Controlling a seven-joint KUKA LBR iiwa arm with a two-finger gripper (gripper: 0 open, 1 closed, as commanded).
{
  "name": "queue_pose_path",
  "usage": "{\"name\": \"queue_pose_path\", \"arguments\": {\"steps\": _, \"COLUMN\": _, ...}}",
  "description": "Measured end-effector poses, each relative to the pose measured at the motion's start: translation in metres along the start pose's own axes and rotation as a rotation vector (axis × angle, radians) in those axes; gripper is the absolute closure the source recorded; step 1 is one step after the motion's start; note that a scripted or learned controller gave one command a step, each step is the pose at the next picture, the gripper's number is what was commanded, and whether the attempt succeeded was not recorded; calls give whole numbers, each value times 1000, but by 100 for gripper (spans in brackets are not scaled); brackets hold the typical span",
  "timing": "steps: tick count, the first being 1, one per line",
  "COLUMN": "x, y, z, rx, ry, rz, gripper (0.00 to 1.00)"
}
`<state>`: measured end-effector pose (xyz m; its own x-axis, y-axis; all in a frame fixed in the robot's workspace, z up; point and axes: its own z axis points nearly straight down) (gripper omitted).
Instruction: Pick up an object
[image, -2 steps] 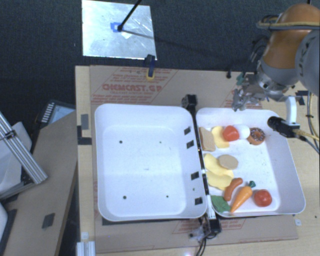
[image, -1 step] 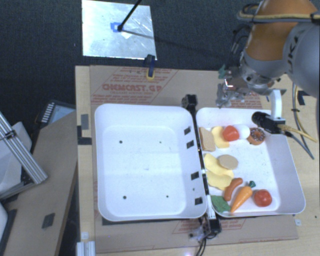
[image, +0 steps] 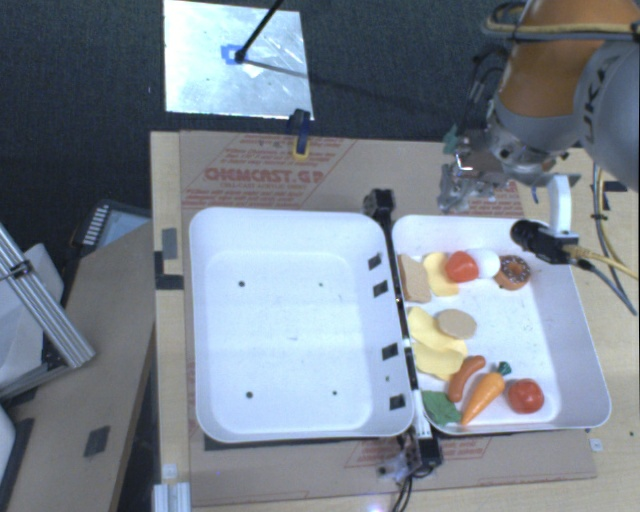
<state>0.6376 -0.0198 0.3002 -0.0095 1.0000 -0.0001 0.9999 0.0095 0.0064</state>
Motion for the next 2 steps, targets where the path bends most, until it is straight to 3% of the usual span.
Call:
{"name": "queue_pose_path", "arguments": {"steps": 1, "x": 87, "y": 10, "z": 110, "rx": 14, "ry": 3, "rz": -2, "gripper": 100}}
{"name": "queue_pose_path", "arguments": {"steps": 2, "x": 129, "y": 32, "z": -43, "rx": -14, "ry": 5, "rz": 0, "gripper": 100}}
